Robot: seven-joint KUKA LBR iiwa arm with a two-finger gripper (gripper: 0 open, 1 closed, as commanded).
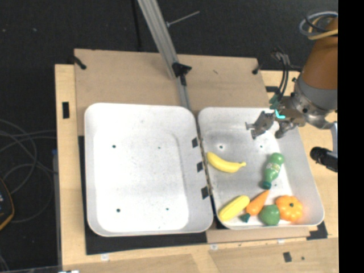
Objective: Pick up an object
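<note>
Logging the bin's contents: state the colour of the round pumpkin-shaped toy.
Orange, seen in the camera view: the round pumpkin-shaped toy lies in the right bin's near corner.

Two shallow white bins sit side by side on a tan bench [136,67]: the left bin [142,169] is speckled with a few small dark dots, and the right bin [227,124] touches it along a seam marked by small black clips [200,166]. A grey metal pole [159,27] slants down from the top edge to the bench's back part, ending just behind the seam between the bins. Dark cables [17,152] loop over the black floor [34,27] left of the bench.
</note>
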